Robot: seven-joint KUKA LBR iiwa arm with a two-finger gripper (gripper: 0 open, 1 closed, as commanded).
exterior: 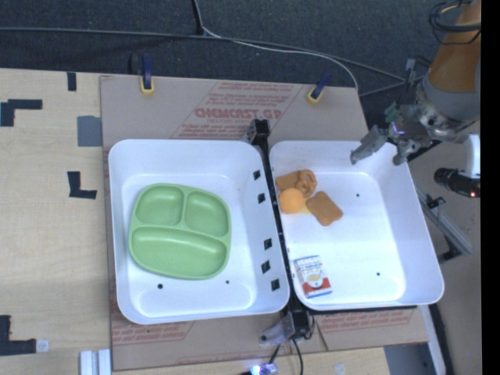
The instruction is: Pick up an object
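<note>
The camera view looks down at a slant on the bench (47, 209), where two shallow white bins sit side by side on a cardboard sheet (234, 108) held by two clamps at its far edge. The left bin (125, 158) holds a green divided plate (180, 231) lying flat. The right bin (391, 233) holds a cluster near its far left corner: a brown pastry-like piece (297, 181), an orange ball (291, 201) touching it, and a tan flat piece (323, 208) just beside the ball. A small red, white and blue carton (312, 276) lies near the front left of the same bin, well apart from the cluster. The arm (453, 61) reaches in from the right, and its tool (383, 148) hovers above the far right rim of the right bin with its fingers spread apart, nothing between them
</note>
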